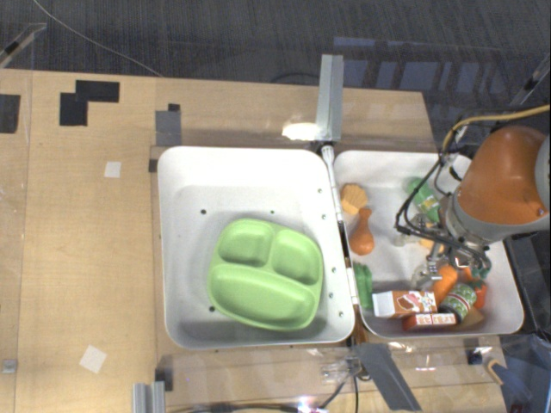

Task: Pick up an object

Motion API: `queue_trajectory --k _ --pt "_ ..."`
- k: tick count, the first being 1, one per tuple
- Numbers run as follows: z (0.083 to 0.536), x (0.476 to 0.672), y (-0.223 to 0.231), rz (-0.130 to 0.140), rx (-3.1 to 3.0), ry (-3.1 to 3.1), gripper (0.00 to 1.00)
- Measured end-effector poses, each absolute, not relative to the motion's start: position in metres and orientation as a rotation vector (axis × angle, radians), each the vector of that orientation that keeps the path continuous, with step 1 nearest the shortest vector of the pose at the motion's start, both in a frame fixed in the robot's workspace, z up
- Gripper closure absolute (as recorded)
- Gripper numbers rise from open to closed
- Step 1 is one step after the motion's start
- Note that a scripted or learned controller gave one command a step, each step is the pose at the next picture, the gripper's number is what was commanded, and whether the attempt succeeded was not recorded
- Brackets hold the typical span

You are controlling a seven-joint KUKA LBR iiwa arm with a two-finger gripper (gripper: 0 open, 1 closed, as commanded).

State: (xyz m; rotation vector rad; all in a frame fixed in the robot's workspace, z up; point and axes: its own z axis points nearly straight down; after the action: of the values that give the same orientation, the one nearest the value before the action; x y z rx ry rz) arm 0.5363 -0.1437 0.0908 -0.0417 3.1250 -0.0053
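Over the right bin's glossy packets and orange carrot, metal gripper, finger state unclear.

The left bin has open floor along its far and left sides — the green divided tray fills its near middle. The right bin is crowded: a chicken drumstick near the divider, a green item beside it, cartons and bottles packed along the near wall — perhaps overlapping. Its far strip lies bare. The arm blocks its right side.
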Motion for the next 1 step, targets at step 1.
queue_trajectory --k 1 --pt "0.0886 0.648 -0.1661 -0.004 -0.594 3.071 0.0"
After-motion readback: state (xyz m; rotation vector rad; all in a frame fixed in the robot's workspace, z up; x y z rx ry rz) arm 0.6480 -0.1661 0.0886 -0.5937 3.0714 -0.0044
